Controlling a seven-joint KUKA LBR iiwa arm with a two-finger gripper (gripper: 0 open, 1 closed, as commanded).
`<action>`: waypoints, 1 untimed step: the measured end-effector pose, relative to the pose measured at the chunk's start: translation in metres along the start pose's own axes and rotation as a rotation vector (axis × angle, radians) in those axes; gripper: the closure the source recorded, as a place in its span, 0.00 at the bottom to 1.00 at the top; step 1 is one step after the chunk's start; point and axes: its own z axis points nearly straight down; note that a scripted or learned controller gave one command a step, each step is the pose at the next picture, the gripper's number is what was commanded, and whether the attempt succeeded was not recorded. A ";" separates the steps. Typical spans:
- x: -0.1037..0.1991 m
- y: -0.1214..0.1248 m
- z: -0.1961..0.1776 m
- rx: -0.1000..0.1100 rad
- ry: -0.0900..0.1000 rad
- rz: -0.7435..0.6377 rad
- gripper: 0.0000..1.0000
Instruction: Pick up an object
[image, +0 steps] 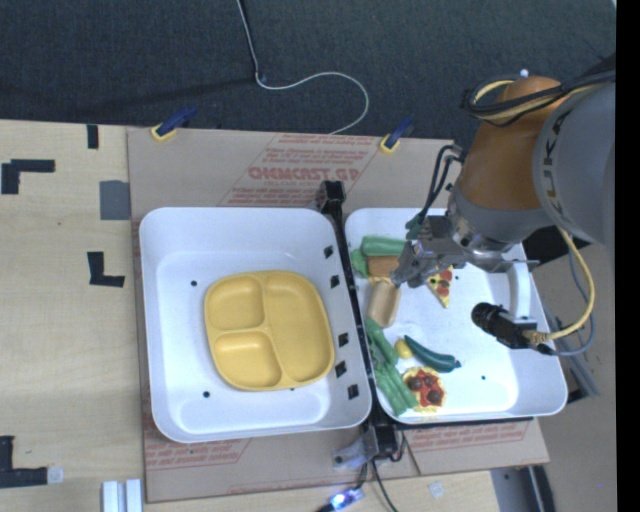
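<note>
Tool (408, 268) low over right bin (520, 395) toys.

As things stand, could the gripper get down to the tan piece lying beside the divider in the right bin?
Probably yes. The gripper hangs just above and right of the tan piece, whose top is uncovered. The divider and a green piece sit close, so room looks tight.

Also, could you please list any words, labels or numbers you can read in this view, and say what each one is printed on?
Red print on the cardboard sheet under the bins, upside down: too blurred to read.
Dark letters on the arm's grey housing, possibly "KU": cut off, not readable with confidence.
No print can be made out on the yellow divided plate or the white bins.
</note>
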 end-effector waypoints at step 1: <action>0.003 0.002 0.001 0.001 0.000 -0.001 1.00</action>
